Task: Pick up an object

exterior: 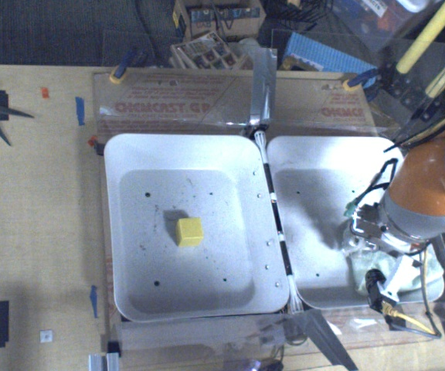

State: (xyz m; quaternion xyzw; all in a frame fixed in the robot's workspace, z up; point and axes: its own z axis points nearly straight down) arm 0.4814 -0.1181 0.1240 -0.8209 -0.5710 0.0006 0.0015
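Yellow block (190, 232) sits alone near the middle of the left bin (130, 161), on its floor, well apart from the arm. KUKA arm w/ orange band (431, 184) hangs over the right bin (307, 161), at its right side; claw (359, 242) low near the bin floor, open or shut can't be told.

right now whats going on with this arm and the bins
A grey arm with an orange band reaches in from the right, its gripper low over the right bin. A yellow block lies alone near the middle of the left bin, well apart from the gripper. Nothing appears between the fingers, so the pick is not yet done.
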